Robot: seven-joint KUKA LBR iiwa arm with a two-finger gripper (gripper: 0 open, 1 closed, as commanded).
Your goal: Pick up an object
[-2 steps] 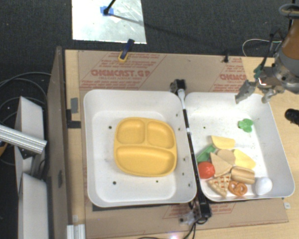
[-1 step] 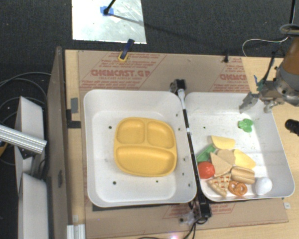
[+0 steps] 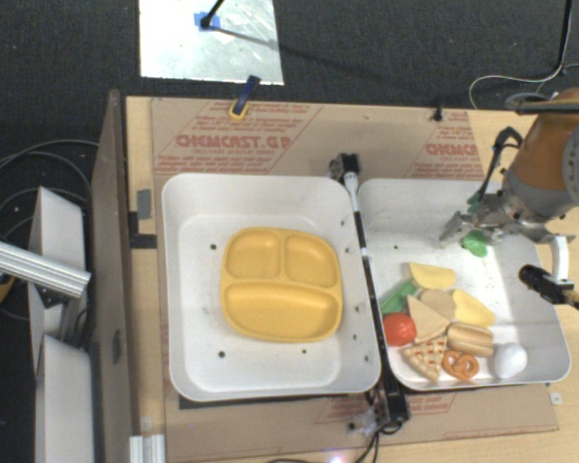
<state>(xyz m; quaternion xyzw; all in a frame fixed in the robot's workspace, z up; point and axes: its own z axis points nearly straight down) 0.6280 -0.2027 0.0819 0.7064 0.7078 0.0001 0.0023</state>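
Green toy piece [image 3: 476, 245], right bin [image 3: 540, 355]: beneath pincer [image 3: 471, 228], not lifted. Pincer spread wide, holding nothing. Grasp and lift pending. Yellow tray [image 3: 280, 285], left bin [image 3: 188, 258]: untouched.

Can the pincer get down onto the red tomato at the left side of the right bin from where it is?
Probably yes. The pincer sits near the green piece, and the tomato lies uncovered, though the wedge crowds it.

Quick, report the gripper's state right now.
Gripper: low in the right bin, right at a green item; open or shut cannot be told, and no grasp is visible.
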